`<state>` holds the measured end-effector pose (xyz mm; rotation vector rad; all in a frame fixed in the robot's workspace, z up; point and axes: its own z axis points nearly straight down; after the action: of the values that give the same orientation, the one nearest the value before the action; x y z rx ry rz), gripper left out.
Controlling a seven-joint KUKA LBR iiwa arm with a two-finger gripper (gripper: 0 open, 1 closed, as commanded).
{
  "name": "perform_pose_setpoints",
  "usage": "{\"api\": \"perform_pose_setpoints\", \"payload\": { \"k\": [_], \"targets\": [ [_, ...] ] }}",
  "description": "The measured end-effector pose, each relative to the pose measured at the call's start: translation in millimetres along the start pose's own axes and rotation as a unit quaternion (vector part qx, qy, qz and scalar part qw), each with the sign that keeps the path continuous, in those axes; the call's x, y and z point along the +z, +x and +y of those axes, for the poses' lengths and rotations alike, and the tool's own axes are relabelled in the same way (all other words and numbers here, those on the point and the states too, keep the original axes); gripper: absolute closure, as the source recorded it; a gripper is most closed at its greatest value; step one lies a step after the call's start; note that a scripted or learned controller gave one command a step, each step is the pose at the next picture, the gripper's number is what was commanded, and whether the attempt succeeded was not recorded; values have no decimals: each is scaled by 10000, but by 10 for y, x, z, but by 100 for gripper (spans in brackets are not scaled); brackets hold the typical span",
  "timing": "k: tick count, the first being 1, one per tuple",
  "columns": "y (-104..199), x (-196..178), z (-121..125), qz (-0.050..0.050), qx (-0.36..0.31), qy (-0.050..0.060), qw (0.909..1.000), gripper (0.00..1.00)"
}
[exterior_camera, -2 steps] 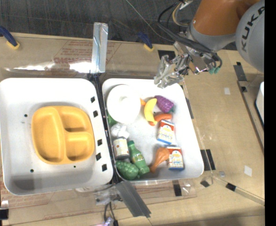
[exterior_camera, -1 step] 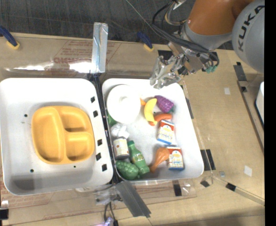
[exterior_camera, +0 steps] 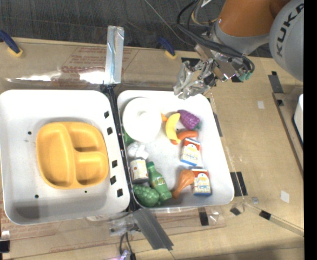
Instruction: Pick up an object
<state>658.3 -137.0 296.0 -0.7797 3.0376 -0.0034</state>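
1. We see the gripper (exterior_camera: pixel 188 85) hanging over the far right corner of the right bin (exterior_camera: pixel 219 150), its metal fingers pointing down toward the bin's back rim; we cannot tell whether they are apart or together, and nothing shows between them.
2. Taking the right bin as our landmark, the gripper sits above its back edge, with the grey arm and its orange band (exterior_camera: pixel 250 7) rising away beyond the bin's far right corner.
3. The nearest things to the gripper lie in the bin's back half: a bunch of purple grapes (exterior_camera: pixel 189 118) just below the gripper, a yellow banana (exterior_camera: pixel 172 127) beside the grapes toward the bin's middle, and a white round plate (exterior_camera: pixel 142 119) in the back left corner.
4. Under the grapes we see an orange carrot-like piece (exterior_camera: pixel 186 135), and below it a small carton (exterior_camera: pixel 190 151) toward the bin's right side.
5. In the bin's front half lie a second carton (exterior_camera: pixel 201 181), a brown drumstick (exterior_camera: pixel 183 182) touching it, a green bottle (exterior_camera: pixel 158 181), a green leafy lump (exterior_camera: pixel 147 195) and a small can (exterior_camera: pixel 139 170) against the left wall.
6. None of these touches the gripper.
7. Left of the right bin stands the left bin (exterior_camera: pixel 18 199), holding a yellow divided tray (exterior_camera: pixel 72 154).
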Motion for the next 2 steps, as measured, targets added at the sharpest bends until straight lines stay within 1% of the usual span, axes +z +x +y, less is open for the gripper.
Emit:
{"api": "perform_pose_setpoints", "payload": {
  "k": [1,2],
  "targets": [
    [-34,119,77,16,-819,-16,9966,100],
    [-53,0,81,-3,-837,3,9965,100]
  ]
}}
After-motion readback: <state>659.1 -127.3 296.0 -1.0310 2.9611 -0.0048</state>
